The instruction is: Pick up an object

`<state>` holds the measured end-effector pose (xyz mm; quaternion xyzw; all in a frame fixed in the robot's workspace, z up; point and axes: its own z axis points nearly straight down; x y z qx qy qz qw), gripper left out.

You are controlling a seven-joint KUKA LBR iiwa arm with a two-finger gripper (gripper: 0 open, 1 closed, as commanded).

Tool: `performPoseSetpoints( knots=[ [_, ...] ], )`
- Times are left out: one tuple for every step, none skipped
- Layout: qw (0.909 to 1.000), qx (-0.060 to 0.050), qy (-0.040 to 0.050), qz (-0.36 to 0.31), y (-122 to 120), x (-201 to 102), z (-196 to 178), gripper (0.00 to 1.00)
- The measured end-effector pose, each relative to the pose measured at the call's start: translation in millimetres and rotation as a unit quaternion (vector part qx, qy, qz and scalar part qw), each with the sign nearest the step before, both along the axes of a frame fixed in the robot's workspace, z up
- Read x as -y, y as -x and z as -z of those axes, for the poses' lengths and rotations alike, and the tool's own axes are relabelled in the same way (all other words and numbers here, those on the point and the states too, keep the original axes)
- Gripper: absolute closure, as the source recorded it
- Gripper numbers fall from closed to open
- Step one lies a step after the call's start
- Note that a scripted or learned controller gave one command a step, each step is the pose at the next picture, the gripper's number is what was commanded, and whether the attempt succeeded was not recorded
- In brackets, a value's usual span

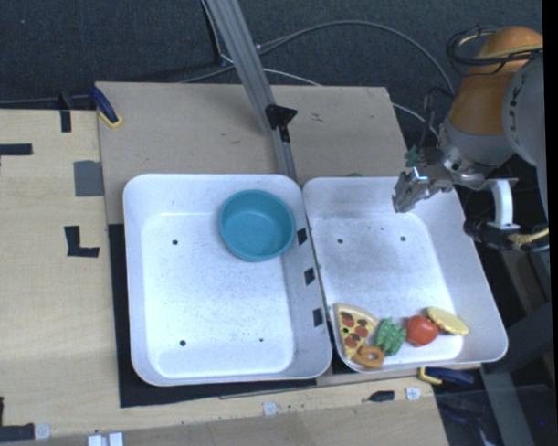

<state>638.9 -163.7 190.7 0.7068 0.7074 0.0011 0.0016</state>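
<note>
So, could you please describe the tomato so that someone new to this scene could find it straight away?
Start at the right bin of the two white bins and go to its near edge, where a few toy foods lie in a row. The tomato sits between the green vegetable and the yellow piece; it is the only round red one.

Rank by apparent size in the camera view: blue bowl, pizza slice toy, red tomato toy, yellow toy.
1. blue bowl
2. pizza slice toy
3. red tomato toy and yellow toy: look alike, not ranked.
</note>
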Motion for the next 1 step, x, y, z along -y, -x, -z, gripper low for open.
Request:
performPoseSetpoints(
  knots=[
    [1.0, 0.0, -0.0001, 0.0, -1.5, -2.7, -42.3, 1.0]
  ],
)
